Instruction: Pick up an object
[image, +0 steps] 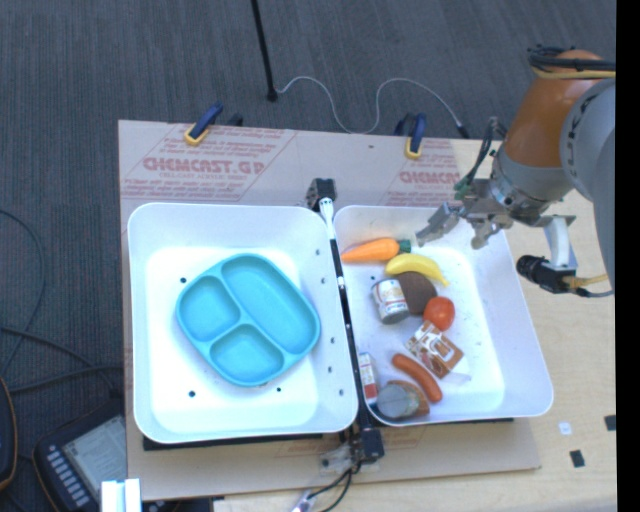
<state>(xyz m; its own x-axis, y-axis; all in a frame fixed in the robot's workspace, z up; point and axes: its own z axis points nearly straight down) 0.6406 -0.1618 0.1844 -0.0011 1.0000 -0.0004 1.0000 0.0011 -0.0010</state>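
Left bin: I log one blue tray with three compartments, lying flat near the middle.

Right bin: I log a carrot at the far left corner, a banana just beside it, a can on its side, a brown lump touching the can, a tomato, a printed packet, a sausage, and a grey round item I cannot identify. A small packet by the divider is partly hidden.

Gripper: over the bin's far edge, fingers spread apart, nothing between them. Arm is cut off at right.
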